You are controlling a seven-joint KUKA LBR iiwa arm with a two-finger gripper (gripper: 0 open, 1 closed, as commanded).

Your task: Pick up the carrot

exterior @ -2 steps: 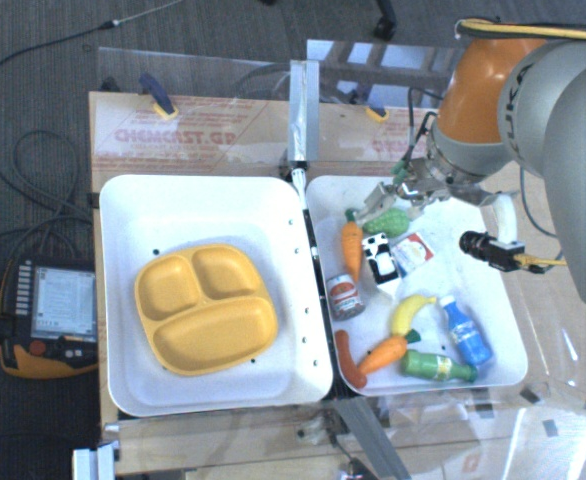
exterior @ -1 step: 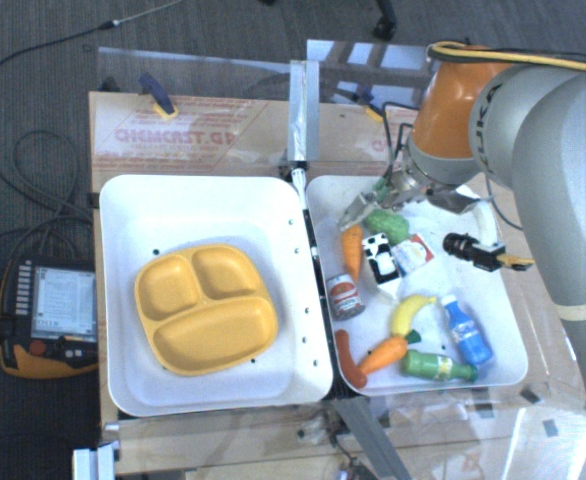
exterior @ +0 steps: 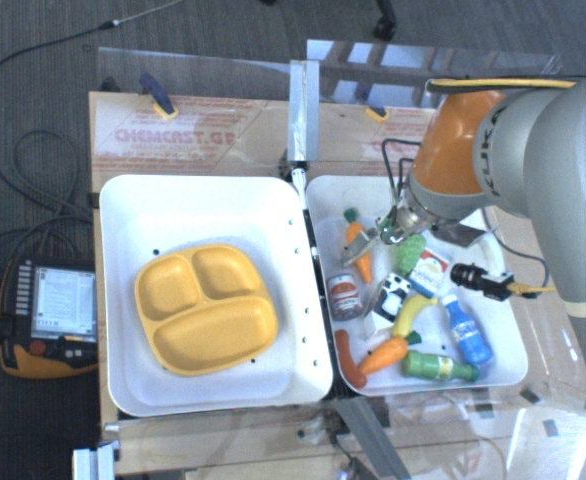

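I see two white bins side by side on my bench. The left bin (exterior: 123, 268) holds a yellow tray (exterior: 206, 308) with three parts. The right bin (exterior: 518, 363) is full of small things. A can (exterior: 345, 296) sits near its left wall. A red sausage (exterior: 347, 358) lies at the lower left. A green bottle (exterior: 439, 367) lies along the bottom, and a blue bottle (exterior: 467, 332) lies just above it. A banana (exterior: 410, 317) sits in the middle. A black and white box (exterior: 394, 294) touches it. At the far left of the frame, a tablet (exterior: 51, 315) rests on the floor.
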